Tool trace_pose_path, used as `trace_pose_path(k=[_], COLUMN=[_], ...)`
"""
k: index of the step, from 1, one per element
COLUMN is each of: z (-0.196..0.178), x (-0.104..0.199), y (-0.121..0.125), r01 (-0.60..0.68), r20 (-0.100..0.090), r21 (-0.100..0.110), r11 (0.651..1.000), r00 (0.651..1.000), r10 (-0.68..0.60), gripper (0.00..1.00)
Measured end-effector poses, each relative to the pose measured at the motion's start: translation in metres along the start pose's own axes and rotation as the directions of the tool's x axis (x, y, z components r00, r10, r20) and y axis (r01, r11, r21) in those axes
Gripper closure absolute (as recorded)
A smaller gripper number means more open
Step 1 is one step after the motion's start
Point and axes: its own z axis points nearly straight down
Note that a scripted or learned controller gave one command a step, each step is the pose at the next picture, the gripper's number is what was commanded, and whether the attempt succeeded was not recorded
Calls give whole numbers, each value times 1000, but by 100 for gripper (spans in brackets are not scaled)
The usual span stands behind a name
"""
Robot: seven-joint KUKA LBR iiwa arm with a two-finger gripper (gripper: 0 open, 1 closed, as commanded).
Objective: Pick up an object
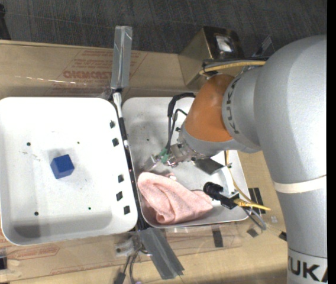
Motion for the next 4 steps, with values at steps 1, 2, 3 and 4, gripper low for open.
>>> trace_pose_path(k=[1,2,3,4], z=[-1,0,0,1], x=[-15,-30,-26,7], y=[53,-29,9,-49], r01=[43,55,-251,-158], r20=[0,0,0,-2], r21=[-1,0,0,1], r11=[999,998,968,987], r00=[999,998,968,987], r10=[-43,-55,251,158], gripper=[0,0,0,0])
